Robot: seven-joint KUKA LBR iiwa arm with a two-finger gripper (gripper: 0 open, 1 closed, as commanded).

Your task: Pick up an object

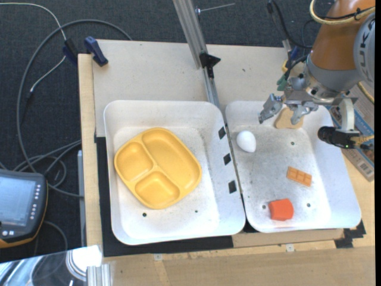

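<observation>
Dark carpet surrounds a pale bench [155,70] that carries two shallow white bins side by side. Left bin [119,219]: holds one yellow divided plate [157,167] with three compartments, lying flat slightly left of the bin's middle, set at an angle to the bin walls. Right bin [333,177]: holds three loose items, all apart from one another. A white egg-shaped object [246,141] lies near the bin's upper left corner, just beside the divider between the bins. A small orange ridged bar [299,176] lies flat right of centre. A red-orange block [281,210] sits near the front wall of the bin. A tan object [289,118], partly hidden, lies at the bin's far edge directly beneath the gripper. The arm [342,40], grey with its orange band, enters from the right, and the gripper [286,109] hangs over the far edge of the right bin. Its two fingers are spread apart, one finger [269,109] reaching left and the other to the right, with nothing seen clamped between them; whether they touch the tan object cannot be told. An aluminium rail [193,34] crosses the bench diagonally above the bins. A blue clamp [95,50] sits at the bench's far left corner. Cables [36,88] trail over the carpet at left, and a handheld control pendant [21,207] lies at lower left.
</observation>
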